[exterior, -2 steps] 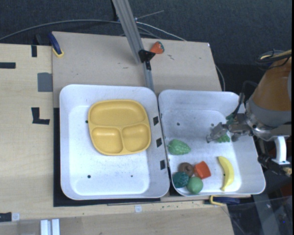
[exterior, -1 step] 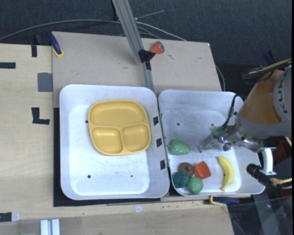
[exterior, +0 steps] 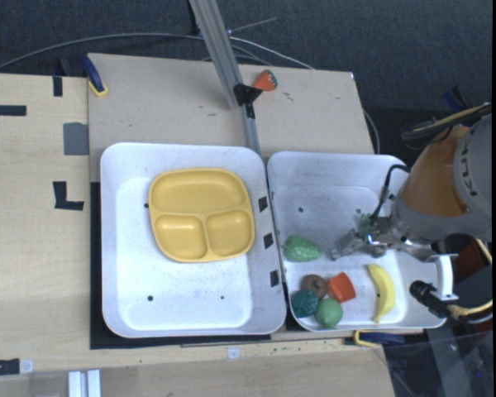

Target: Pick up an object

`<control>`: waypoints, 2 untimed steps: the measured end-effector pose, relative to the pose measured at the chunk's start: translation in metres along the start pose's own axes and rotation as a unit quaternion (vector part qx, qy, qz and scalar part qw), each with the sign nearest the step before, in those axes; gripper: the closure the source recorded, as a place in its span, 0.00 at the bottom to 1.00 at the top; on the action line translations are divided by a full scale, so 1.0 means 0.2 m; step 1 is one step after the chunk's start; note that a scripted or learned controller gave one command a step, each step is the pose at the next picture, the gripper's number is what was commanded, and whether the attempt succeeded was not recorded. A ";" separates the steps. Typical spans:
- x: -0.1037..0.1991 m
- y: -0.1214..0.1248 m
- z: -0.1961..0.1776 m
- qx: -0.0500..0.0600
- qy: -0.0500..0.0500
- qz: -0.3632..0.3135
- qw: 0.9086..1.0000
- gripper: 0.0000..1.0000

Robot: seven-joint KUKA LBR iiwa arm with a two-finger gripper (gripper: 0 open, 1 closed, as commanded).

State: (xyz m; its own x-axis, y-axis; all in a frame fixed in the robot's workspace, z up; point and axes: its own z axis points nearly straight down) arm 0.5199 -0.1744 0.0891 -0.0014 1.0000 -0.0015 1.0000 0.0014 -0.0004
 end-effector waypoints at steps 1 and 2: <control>0.00 0.00 -0.05 0.000 0.001 0.000 1.000 1.00; 0.01 -0.02 -0.27 -0.001 0.001 0.000 1.000 1.00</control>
State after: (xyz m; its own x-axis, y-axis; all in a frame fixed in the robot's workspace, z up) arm 0.5165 -0.1716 0.1421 -0.0014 1.0000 -0.0004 1.0000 0.0014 0.0013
